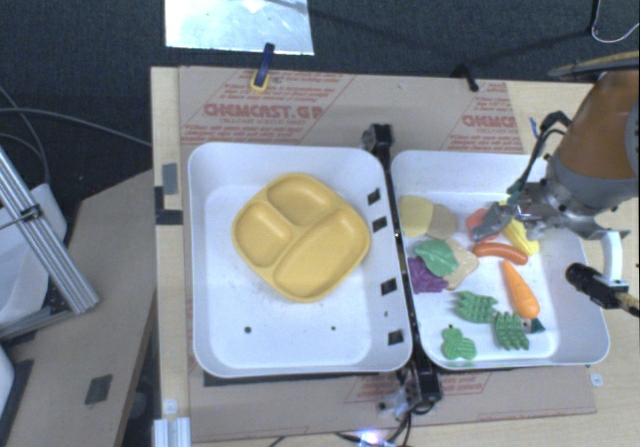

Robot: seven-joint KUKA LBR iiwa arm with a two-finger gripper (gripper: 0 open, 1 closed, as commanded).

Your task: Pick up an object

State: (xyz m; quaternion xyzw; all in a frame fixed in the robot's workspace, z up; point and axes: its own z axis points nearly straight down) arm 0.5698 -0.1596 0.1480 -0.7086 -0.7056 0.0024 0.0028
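My gripper (497,222) hangs over the upper middle of the right bin (580,335), its dark fingers pointing left and down above a red sausage-shaped piece (500,252) and a yellow piece (521,237). An orange carrot (520,292) lies just below them. Further left sit a yellow-tan block (428,217), a green leaf (437,256) over a purple piece (426,277), and a beige piece (462,265). Green leafy pieces (476,308) (510,332) (457,344) lie along the bin's front. Nothing shows clearly between the fingers.
The left bin (215,335) holds a yellow divided plate (301,236). A black divider (392,245) with clips runs between the bins. The arm's orange band (605,130) and grey wrist come in from the right over the right bin's far corner.
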